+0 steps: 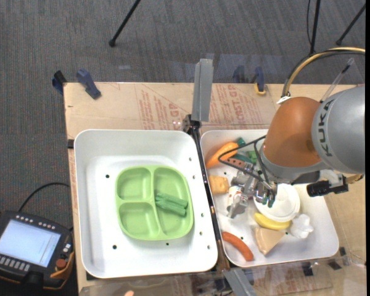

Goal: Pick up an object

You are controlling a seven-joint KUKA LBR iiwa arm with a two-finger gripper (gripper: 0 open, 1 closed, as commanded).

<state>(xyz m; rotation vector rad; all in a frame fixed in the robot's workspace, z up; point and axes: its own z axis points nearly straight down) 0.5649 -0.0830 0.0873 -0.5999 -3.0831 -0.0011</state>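
The gripper point(243, 196) hangs low in the right bin point(324, 242); whether it is open or closed cannot be told. A banana point(272, 222) lies just right of it.

Dark grey carpet point(172, 29) is seen behind the cardboard-topped counter point(142, 103). Thin black stand legs point(128, 16) are planted on it, and a handheld screen unit point(28, 246) is laid at lower left.

Toy foods point(259, 227) lie jumbled in right bin point(330, 242).
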